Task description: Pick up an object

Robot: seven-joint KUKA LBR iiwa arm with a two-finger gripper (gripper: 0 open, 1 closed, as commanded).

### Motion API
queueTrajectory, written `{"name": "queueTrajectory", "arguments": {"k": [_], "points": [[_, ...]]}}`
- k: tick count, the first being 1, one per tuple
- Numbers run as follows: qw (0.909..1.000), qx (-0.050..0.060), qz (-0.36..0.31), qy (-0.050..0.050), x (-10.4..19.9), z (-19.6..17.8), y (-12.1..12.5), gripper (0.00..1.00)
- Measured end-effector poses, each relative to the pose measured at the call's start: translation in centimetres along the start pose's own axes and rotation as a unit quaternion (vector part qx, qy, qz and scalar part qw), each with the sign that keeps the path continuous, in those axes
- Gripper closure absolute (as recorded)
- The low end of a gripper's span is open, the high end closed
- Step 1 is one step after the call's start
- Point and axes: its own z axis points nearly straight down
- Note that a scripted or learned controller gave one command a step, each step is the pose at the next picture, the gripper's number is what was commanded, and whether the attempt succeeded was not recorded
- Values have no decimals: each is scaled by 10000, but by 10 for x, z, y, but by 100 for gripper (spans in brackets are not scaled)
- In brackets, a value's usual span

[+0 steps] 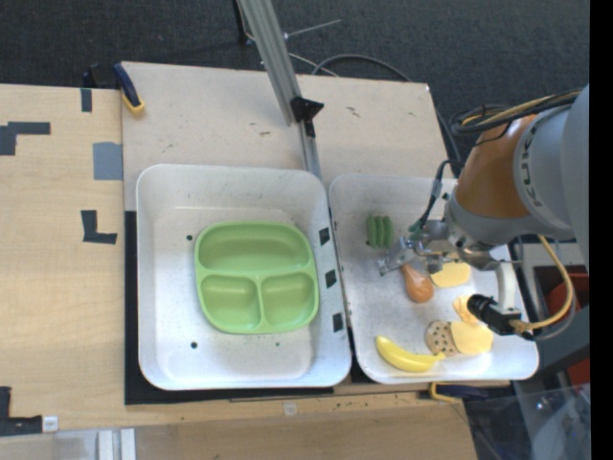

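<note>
Dark carpet floor (431, 17); pale wooden bench (57, 257); metal pole (273, 51) slanting across; cables (354, 63) on floor.

The arm (536, 175) is bulky and rounded, grey with a broad orange band above the wrist; black and yellow cables loop off it, and the gripper (400, 257) looks like thin grey metal
</note>
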Motion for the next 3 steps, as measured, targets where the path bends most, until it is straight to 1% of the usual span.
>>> {"name": "queueTrajectory", "arguments": {"k": [1,2,3], "points": [[10000,-33,-4,-9,0,23,0,0],[10000,-34,-7,-5,1,12,0,100],[10000,-51,-2,-7,0,-36,10,100]]}}
